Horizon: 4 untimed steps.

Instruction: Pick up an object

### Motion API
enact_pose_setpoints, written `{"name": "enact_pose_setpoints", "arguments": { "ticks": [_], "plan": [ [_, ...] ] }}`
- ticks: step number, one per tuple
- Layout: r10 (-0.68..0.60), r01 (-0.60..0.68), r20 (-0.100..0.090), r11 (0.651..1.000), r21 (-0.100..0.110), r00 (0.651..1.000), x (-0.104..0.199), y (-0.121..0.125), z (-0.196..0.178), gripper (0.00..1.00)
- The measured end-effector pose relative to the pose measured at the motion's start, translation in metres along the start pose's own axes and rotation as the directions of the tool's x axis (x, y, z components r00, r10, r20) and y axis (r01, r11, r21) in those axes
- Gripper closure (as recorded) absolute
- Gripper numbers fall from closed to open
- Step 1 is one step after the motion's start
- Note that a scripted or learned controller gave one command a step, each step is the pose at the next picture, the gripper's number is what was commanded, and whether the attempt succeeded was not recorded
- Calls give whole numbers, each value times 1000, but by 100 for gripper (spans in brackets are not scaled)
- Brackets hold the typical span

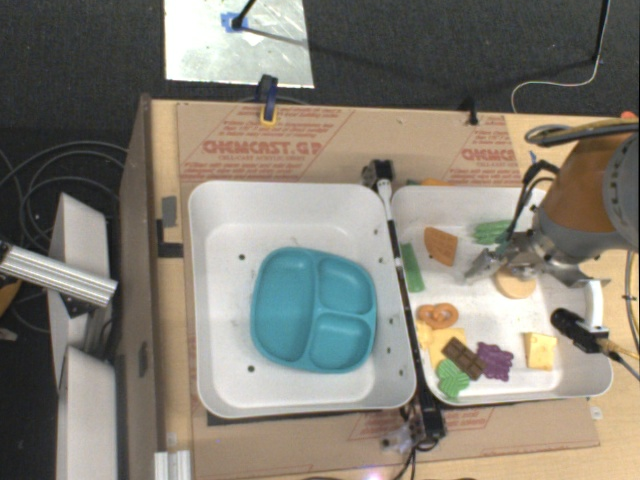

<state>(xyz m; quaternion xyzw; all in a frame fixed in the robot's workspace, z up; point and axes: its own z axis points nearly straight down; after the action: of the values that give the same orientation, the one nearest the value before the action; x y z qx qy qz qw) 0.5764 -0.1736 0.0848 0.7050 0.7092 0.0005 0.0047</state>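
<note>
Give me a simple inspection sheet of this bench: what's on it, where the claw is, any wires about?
Surface: cardboard-covered bench bearing two white bins side by side.
Job's things: right bin holds small toy foods: orange wedge, green piece, pretzel, brown bar, purple grapes, yellow cheese, green stick.
Clutter: left bin holds a teal divided plate.
Grippers: claw low in the right bin, over a tan disc; grip unclear.
Cables: white cord top right; black cables left.
Surroundings: dark floor, foil sheet.
</note>
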Motion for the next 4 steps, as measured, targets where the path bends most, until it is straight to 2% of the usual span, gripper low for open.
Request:
{"name": "enact_pose_setpoints", "arguments": {
  "ticks": [1,2,3,4],
  "plan": [
    [-2,2,1,1000,-9,1000,-17,84,-5,0],
    [8,-8,-6,1000,8,1000,-34,12,-46,0],
    [1,-1,-4,1000,17,1000,6,94,0,0],
    [13,-12,-7,1000,11,1000,-36,-28,-64,0]
  ]
}}
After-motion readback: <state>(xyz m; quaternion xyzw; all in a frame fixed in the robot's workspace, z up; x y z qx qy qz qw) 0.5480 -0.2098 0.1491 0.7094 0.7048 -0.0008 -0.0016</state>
